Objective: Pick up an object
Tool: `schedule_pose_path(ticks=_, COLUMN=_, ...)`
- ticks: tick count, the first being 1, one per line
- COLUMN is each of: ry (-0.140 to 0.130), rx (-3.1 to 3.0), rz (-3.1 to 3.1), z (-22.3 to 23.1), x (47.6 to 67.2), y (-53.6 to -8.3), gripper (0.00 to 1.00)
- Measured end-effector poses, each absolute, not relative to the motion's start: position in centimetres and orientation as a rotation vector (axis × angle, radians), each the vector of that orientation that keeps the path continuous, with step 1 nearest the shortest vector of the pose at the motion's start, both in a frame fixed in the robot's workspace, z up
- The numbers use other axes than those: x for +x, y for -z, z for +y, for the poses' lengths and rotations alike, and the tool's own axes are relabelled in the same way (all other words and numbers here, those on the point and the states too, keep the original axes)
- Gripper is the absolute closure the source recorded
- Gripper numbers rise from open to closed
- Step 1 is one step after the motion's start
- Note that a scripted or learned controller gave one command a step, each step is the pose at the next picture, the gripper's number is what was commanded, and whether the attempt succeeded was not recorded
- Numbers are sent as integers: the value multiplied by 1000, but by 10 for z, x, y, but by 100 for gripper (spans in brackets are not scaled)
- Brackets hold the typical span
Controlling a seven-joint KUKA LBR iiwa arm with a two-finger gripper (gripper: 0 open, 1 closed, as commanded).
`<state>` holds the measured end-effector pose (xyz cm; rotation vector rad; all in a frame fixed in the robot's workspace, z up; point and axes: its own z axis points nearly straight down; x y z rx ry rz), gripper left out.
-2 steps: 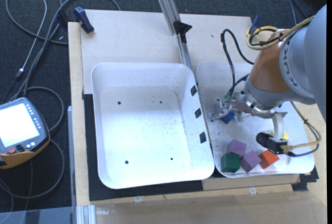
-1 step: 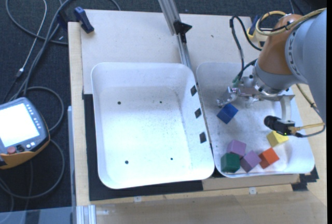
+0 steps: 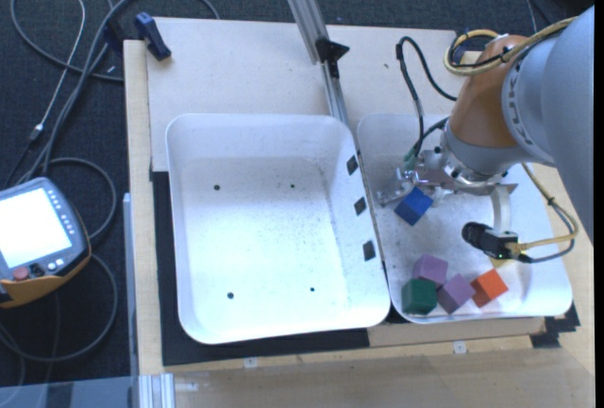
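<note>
A blue cube (image 3: 414, 207) lies in the right bin (image 3: 377, 137), near its middle. My gripper (image 3: 400, 188) hangs right over the cube's upper left edge and seems to touch it; the grey and orange arm comes in from the right. Near the bin's front edge lie a purple cube (image 3: 431, 268), a green cube (image 3: 421, 296), a mauve cube (image 3: 457, 293) and an orange cube (image 3: 489, 287), packed close together.
The left bin (image 3: 189, 151) stands beside the right one, with a shared wall between them. A black cable fitting (image 3: 483, 237) on the arm hangs just above the orange cube. A metal pole (image 3: 302, 0) slants over the back of the bench.
</note>
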<state>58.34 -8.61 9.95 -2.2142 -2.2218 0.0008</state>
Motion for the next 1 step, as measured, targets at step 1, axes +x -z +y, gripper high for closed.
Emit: schedule_pose_path(ticks=1, ry=-1, rx=-2216, rz=-2223, z=-88, x=584, y=-110, gripper=100)
